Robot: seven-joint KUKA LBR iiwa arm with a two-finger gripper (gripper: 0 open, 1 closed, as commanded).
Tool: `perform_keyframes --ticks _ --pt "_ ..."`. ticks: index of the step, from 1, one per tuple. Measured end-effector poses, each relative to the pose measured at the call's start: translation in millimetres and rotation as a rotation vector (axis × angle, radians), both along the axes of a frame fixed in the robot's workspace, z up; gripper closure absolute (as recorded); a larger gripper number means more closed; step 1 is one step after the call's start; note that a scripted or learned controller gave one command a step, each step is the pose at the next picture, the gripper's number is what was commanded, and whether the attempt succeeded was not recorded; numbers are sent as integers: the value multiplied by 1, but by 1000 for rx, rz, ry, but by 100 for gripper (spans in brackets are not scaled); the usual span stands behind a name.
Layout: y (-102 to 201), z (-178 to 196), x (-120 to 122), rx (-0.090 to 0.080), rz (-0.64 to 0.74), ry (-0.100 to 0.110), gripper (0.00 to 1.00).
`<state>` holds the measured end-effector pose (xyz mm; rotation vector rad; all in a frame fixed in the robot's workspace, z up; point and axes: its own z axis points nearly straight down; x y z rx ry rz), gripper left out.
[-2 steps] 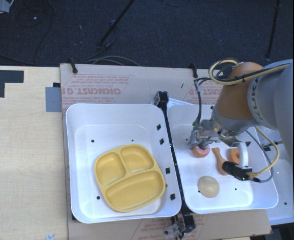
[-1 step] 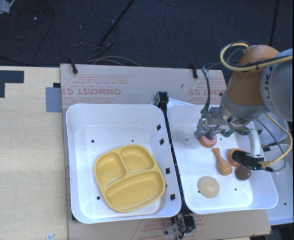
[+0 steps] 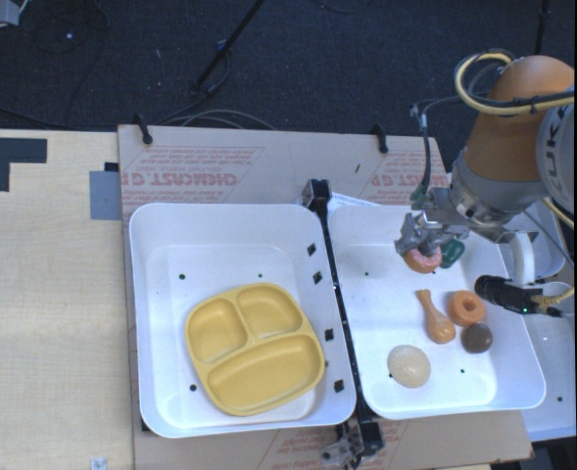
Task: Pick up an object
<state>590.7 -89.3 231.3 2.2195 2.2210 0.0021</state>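
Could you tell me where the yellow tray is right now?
The yellow tray lies in the left bin, toward its lower right corner, close to the divider between the bins.

Both bins are plain white: the left bin [image 3: 161, 262] and the right bin [image 3: 371, 360]. In the left bin lies a yellow divided tray [image 3: 256, 348]. In the right bin are an orange ring [image 3: 466, 307], a tan-orange club-shaped piece [image 3: 433, 316], a dark brown ball [image 3: 478, 338] and a cream ball [image 3: 408, 365]. The desk [image 3: 43, 311] is pale wood.
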Motion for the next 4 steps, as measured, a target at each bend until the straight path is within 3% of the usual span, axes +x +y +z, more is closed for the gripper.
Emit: perform_keyframes --ticks 4 --pt "175 6 -54 2 5 8 100"
